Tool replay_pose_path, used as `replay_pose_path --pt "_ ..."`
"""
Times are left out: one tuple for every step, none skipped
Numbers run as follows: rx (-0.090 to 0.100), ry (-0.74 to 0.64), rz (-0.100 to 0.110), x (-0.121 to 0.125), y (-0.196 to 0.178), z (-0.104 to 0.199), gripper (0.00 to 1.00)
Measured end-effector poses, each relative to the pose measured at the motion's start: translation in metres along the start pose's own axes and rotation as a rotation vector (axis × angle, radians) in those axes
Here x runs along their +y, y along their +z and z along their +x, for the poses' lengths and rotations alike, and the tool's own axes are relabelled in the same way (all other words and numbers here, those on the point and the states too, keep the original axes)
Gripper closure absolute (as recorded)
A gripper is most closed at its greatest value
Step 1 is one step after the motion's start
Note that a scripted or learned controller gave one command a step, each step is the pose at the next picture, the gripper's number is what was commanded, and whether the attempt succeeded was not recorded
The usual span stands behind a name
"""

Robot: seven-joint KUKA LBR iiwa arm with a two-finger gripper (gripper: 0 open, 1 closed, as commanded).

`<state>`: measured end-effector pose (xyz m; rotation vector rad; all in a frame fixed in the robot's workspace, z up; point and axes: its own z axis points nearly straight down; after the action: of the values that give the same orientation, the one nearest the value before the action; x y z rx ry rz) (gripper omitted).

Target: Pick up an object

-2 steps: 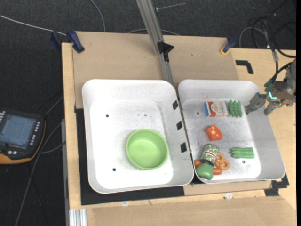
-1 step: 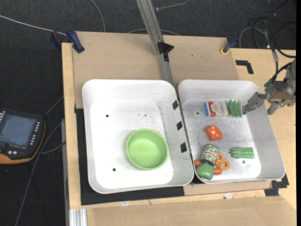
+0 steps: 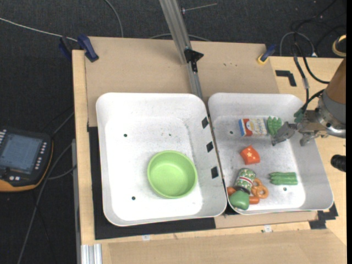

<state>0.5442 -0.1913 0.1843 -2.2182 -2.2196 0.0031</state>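
My gripper (image 3: 292, 135) hangs over the upper right part of the right bin (image 3: 313, 164), open, with nothing between its fingers. Its left finger (image 3: 281, 132) is just right of a green leafy toy (image 3: 273, 124), which lies against a small white, red and blue carton (image 3: 252, 127). Lower in the bin lie an orange-red pepper (image 3: 250, 155) and a green ridged vegetable (image 3: 283, 177). At the bin's front are a green-labelled can (image 3: 246, 178), a pretzel (image 3: 259, 190) and a green pepper (image 3: 239, 201).
A lime green bowl (image 3: 172, 174) sits in the left bin (image 3: 126, 120). A metal pole (image 3: 177, 26) slants down to the gap between the bins. A teach pendant (image 3: 22, 158) lies off the bench at left.
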Motion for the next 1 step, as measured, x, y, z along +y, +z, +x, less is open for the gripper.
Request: replay_pose_path --pt "0.000 0.000 0.000 0.0039 0.0460 0.0071 0.00"
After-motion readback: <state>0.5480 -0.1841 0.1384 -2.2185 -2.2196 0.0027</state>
